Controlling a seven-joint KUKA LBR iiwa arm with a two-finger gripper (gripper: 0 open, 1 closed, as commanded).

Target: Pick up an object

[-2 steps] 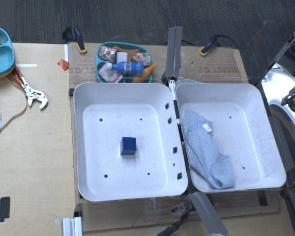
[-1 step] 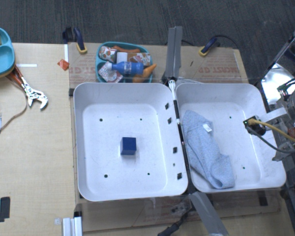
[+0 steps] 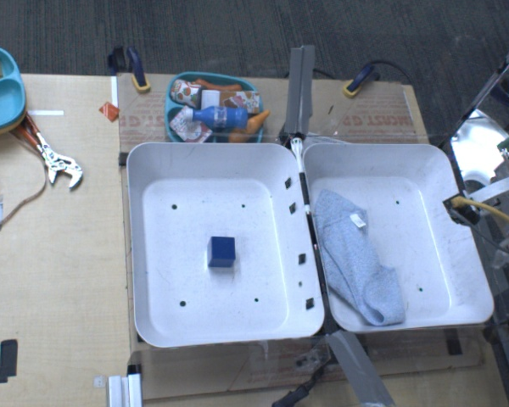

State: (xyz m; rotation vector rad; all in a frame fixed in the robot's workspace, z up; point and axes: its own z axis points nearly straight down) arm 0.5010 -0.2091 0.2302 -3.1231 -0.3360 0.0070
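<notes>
block in left bin | cloth in right bin

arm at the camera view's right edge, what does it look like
Little of it can be made out: a shiny silver-grey part at the right edge, and below it a pale yellow cable ending in a dark tip by the right bin.

Shiny grey metal, yellow cable

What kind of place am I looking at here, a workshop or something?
Probably a robotics lab test bench: two white bins clamped side by side, holding only a blue cube and a grey cloth, with a wrench nearby.
</notes>
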